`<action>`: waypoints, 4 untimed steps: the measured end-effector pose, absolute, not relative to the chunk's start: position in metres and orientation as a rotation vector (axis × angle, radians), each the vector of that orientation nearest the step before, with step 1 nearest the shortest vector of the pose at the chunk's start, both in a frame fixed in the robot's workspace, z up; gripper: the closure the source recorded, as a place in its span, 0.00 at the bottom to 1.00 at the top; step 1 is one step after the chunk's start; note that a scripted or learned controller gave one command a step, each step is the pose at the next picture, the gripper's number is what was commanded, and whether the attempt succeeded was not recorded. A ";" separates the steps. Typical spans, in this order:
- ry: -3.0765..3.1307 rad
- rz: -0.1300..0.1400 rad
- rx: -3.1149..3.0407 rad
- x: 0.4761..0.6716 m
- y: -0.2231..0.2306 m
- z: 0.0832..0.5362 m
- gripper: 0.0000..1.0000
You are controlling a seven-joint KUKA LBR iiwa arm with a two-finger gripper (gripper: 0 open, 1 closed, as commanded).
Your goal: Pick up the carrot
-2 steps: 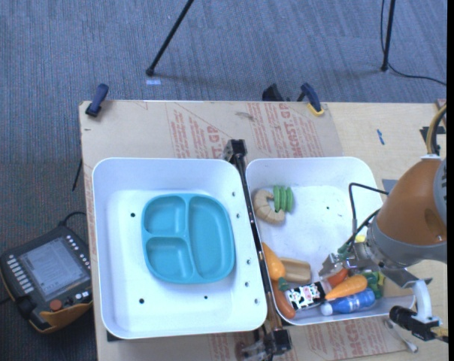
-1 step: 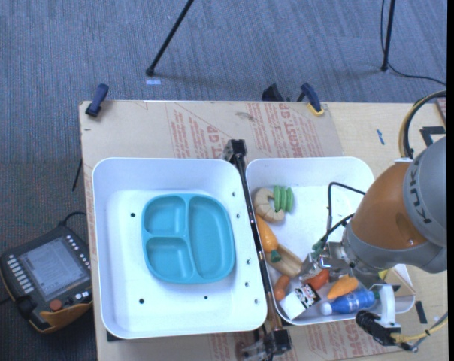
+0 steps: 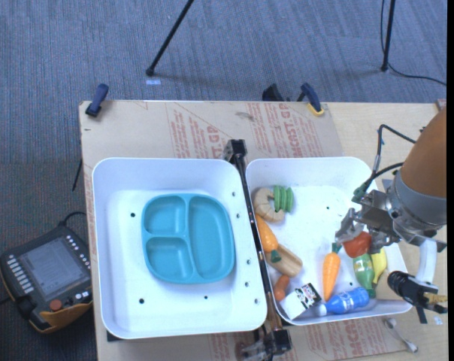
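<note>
The left bin (image 3: pixel 107 201) carries a blue divided plate (image 3: pixel 188 238) at its middle. The right bin (image 3: pixel 317 168) carries the toy food: along its left wall lie a bagel-like piece with a green item (image 3: pixel 274 201), an orange piece (image 3: pixel 267 236) and a bun-like piece (image 3: pixel 289 260). The carrot (image 3: pixel 330 272) lies toward the front right of this bin, just beside a blue bottle (image 3: pixel 346 301) and a small printed carton (image 3: pixel 303 298). Its long axis runs roughly front to back with a slight tilt; the green-topped thick end points toward the rear wall, the taper toward the front wall. Judged by appearance, it is a light, rigid, smooth plastic toy, likely to slip; a grasp across the thicker upper half, fingers square to the axis, appears best. The gripper (image 3: pixel 360 228) hovers just right of the carrot's top, over a red piece (image 3: pixel 356 244); whether it is spread or closed cannot be determined.
</note>
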State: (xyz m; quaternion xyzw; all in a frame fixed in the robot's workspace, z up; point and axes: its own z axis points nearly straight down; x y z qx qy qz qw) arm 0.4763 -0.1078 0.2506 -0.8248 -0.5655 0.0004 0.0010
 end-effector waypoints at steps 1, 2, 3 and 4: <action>-1.776 0.002 -2.588 0.476 -0.108 0.250 0.00; -1.931 0.003 -2.471 0.484 -0.133 0.087 0.00; -1.899 0.002 -2.497 0.558 -0.103 0.087 0.00; -1.901 0.007 -2.491 0.557 -0.103 0.097 1.00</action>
